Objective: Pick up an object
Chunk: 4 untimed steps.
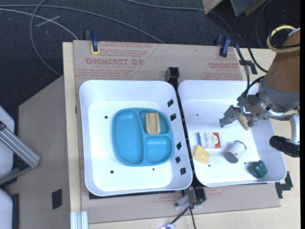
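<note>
Camera view: end effector (237,115) hovers spread wide, gripping nothing, above the right bin (190,128); small red-and-white carton (209,140) lies just below it, ungrasped. Pick not yet made, by my read.

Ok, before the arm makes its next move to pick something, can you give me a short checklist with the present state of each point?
1. Claw over the right bin: ok.
2. Claw carries nothing already: cannot tell; a tan bit shows beside it.
3. Objects lie in the right bin: ok; small carton, yellow piece, grey cup, green object.
4. Claw directly above one of them: not ok; all lie nearer the front wall.
5. Space around the cup: ok, it lies apart from its neighbours.
6. Blue tray with its tan block sits in the left bin: ok.
</note>
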### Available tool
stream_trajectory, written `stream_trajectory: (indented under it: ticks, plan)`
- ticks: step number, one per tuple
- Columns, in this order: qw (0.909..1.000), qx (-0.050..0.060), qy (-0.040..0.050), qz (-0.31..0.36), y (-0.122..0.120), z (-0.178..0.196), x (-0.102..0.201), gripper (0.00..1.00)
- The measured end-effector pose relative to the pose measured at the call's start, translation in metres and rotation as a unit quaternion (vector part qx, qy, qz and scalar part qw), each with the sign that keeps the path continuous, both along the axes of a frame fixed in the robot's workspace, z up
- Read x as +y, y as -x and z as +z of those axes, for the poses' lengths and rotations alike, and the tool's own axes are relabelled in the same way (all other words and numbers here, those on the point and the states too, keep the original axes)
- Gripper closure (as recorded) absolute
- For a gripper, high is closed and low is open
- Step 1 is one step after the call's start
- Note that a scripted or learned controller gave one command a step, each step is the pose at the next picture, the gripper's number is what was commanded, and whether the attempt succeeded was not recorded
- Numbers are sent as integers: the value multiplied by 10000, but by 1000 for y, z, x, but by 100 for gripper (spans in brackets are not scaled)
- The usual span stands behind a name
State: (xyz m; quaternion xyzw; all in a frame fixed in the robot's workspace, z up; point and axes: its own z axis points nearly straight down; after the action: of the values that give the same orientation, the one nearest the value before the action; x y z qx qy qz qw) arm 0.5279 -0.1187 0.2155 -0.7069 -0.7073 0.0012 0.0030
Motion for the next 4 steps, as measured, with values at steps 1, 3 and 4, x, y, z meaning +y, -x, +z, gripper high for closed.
stream_trajectory:
  ticks: [1, 3, 4]
  plan:
    - [10000, 10, -1, -6, 4, -62, -5, 0]
    - [10000, -80, 15, -4, -2, -106, -3, 100]
    - [10000, -59, 15, 7, -2, -49, 6, 100]
